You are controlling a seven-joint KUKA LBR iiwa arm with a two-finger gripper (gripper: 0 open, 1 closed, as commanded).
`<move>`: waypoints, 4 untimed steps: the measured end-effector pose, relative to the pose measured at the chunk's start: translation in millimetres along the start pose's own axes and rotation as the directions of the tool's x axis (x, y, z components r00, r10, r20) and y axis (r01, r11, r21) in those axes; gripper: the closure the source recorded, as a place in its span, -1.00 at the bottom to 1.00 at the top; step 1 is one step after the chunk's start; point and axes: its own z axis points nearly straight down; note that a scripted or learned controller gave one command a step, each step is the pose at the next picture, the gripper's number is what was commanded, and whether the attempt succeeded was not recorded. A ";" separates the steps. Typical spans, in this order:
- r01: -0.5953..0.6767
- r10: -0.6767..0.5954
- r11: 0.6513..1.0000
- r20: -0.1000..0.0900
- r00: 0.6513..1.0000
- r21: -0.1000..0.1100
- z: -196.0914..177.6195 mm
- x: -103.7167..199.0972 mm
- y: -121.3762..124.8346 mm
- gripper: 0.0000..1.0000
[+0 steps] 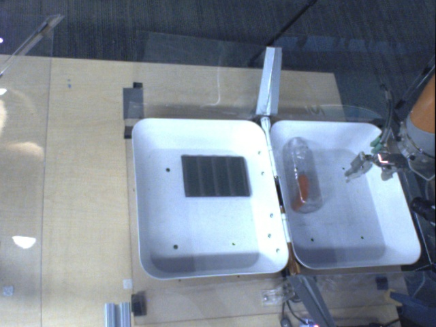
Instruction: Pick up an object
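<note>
A clear plastic bottle (301, 176) with something orange inside lies on its side at the left of the right bin (354, 247), close to the wall it shares with the left bin. A dark grey ribbed rectangular pad (215, 176) lies flat in the middle of the left bin (204, 257). My gripper (371, 163) hangs over the right side of the right bin, to the right of the bottle and apart from it. Nothing is seen held in it.
The two white bins sit side by side on a pale wooden bench (68, 182). A grey metal post (270, 87) stands behind the seam between the bins. Cables and brackets (300, 302) lie at the bench's front edge below the right bin.
</note>
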 end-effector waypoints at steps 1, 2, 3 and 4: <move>-0.071 0.071 0.998 0.006 0.997 -0.003 100.6 52.8 39.0 -1.00; -0.164 0.164 0.986 0.002 0.986 -0.006 63.6 -23.6 99.0 -1.00; -0.047 0.047 0.999 0.002 0.999 -0.003 52.2 21.3 115.7 -1.00; 0.051 -0.051 0.999 0.000 0.999 -0.007 114.2 90.8 109.1 -1.00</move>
